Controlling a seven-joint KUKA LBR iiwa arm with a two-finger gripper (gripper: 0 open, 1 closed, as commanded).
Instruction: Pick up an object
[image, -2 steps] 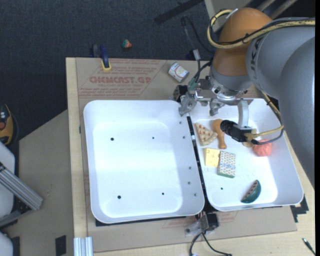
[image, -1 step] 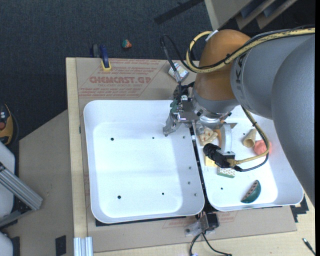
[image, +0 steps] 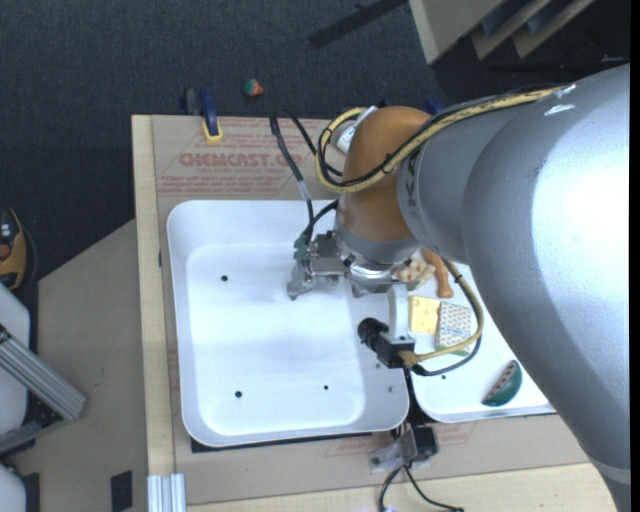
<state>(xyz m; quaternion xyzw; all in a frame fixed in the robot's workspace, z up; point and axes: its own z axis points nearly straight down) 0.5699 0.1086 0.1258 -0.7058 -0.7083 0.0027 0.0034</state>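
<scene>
My gripper (image: 303, 281) hangs low over the upper middle of the left bin (image: 200, 300), just under the arm's orange band (image: 385, 160). I see nothing under or beside it on the white floor. In the right bin (image: 462, 407), partly hidden by the arm, lie a yellow block (image: 425, 316), a white dotted piece (image: 457, 322), a peach-coloured object (image: 434, 270) and a teal curved object (image: 503, 383).
The big grey arm (image: 540, 230) covers most of the right bin. A black cable connector (image: 383, 343) hangs over the divide between the bins. Both bins rest on a cardboard sheet (image: 240, 155). A blue and yellow clamp (image: 209, 115) grips its far edge.
</scene>
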